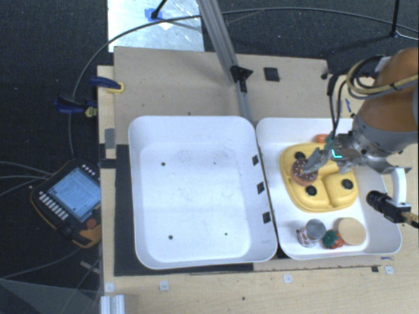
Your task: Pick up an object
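Two white bins [196,126], gripper [313,165] low over yellow toy [321,188] in right bin, finger state unclear, small items [327,233] near edge.

No writing, label, brand, number or sign can be read anywhere. The handheld control unit [69,201] left of the surface [190,87] has a lit blue screen [74,191], but whatever is on it is too small and blurred to make out. The dark tags [260,187] along the edge between the two bins carry no marks that can be read.
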